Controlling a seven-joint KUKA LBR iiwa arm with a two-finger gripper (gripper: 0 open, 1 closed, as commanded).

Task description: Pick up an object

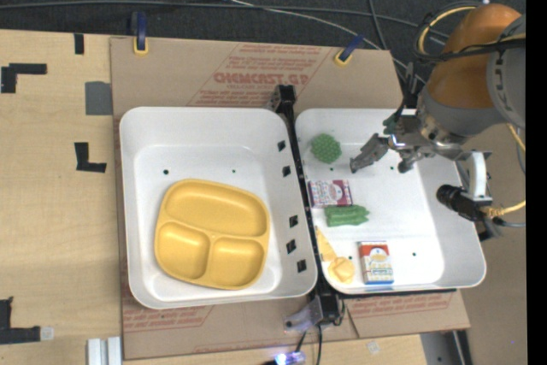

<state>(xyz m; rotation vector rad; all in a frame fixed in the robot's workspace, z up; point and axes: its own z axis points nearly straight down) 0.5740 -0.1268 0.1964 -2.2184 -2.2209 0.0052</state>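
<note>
White plastic bins sit side by side on the bench: the left bin (137,184) holds a yellow divided tray (212,232), and the right bin (444,252) holds the small items that any pick would draw from. The arm (466,73), grey with its orange band, reaches in from the right and hangs over the upper part of the right bin. Its gripper (386,151) sits above bare bin floor with the two dark fingers spread apart and nothing between them. Of the small things, a red and white box (375,262) lies near the front wall, a pink and white packet (330,192) lies by the dividing wall with a green block (346,216) just below it, a round green knobbly object (325,148) sits nearest the gripper, to its left, and a pale yellow piece (338,267) rests at the front left corner. By my reading, this is the approach step, with no object yet grasped. The next move calls for centring the spread fingers over one item, likely the round green object, then descending and closing.
</note>
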